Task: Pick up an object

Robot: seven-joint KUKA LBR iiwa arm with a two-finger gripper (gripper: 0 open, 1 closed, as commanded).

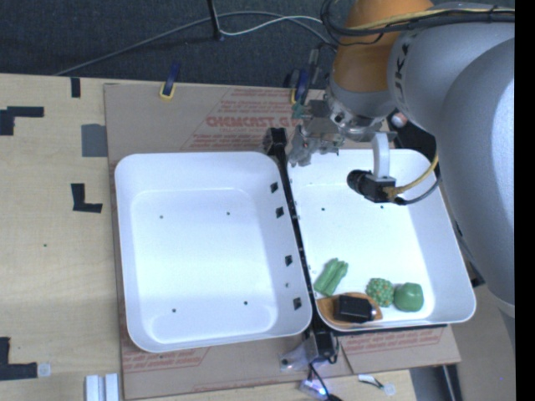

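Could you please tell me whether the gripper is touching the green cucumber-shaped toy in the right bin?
Apart. The camera view shows the gripper at the right bin's far edge, bare white floor separating it from the green toy.

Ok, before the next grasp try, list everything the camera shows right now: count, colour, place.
Bins: 2, white, side by side on the bench; left bin, right bin.
Ridged green object: 1, green, near edge of right bin.
Bumpy green object: 1, green, near corner of right bin.
Smooth green object: 1, green, right of the bumpy one.
Black object: 1, black, lying on an orange-brown piece, near edge of right bin.
Cardboard sheet: 1, brown, under the bins.
Arm: 1, grey with orange band; gripper above the far edge of the bins.
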